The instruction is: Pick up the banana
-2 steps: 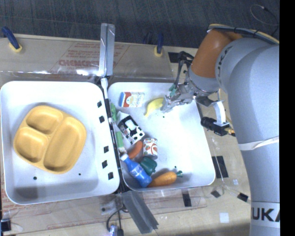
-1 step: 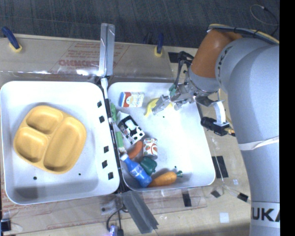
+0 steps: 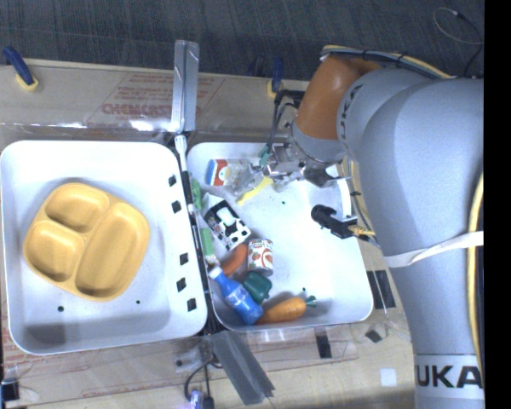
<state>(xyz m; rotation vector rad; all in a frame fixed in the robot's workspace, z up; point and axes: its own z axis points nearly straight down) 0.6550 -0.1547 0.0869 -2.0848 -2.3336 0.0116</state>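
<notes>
Two white bins (image 3: pixel 17 228), one yellow tray (image 3: pixel 85 239), one carrot (image 3: pixel 283 309).

light: even, fairly bright | shadows: soft | glare: mild on white bins (image 3: pixel 34 164) | focus: slightly soft

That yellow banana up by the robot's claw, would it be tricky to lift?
Probably somewhat. The banana looks slim and curved, so it may swivel between the fingers. It seems small, likely light. It lies close beside a packet near the gripper, so neighbours might get nudged.
</notes>
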